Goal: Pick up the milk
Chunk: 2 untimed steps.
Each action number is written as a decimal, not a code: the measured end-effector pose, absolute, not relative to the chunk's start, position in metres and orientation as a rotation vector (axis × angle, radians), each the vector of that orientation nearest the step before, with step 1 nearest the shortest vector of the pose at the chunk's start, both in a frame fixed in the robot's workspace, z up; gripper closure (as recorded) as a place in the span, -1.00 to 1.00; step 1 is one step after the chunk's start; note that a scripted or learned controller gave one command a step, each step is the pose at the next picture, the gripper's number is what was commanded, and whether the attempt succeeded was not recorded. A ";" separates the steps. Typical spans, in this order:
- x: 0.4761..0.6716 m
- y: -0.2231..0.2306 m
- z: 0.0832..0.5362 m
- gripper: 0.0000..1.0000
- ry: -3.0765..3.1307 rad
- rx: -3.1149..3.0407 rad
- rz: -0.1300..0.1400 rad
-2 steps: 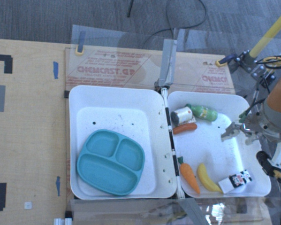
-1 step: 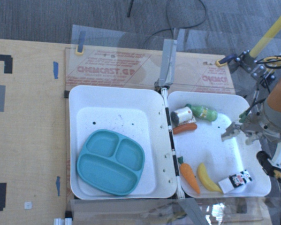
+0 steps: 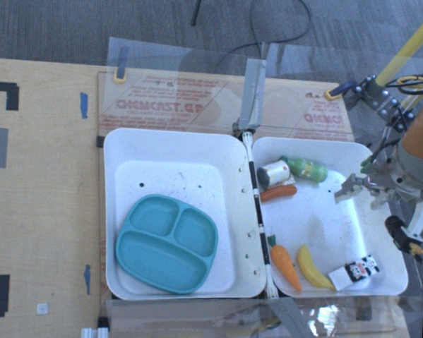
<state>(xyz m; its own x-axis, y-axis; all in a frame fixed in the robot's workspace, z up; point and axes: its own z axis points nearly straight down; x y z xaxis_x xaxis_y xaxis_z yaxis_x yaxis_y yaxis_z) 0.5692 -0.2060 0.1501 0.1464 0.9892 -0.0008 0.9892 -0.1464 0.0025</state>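
Nearby, banana (image 3: 314, 269) just beside milk (image 3: 354, 271); carrot (image 3: 286, 266) further left.

At the right edge of the frame the arm (image 3: 416, 144) is cut off, so most of its body lies out of view. The gripper (image 3: 369, 188) at mid right is blurred, its shape hard to read. At lower right, the print on the milk (image 3: 354, 272) is too small to make out.

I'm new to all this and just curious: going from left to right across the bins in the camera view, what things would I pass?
Teal divided plate → silver can → orange carrot → green bottle → banana → milk carton → gripper.
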 end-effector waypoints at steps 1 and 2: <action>0.569 -0.207 0.250 -1.00 1.981 2.436 0.001; 0.572 -0.201 0.202 -1.00 2.070 2.363 0.000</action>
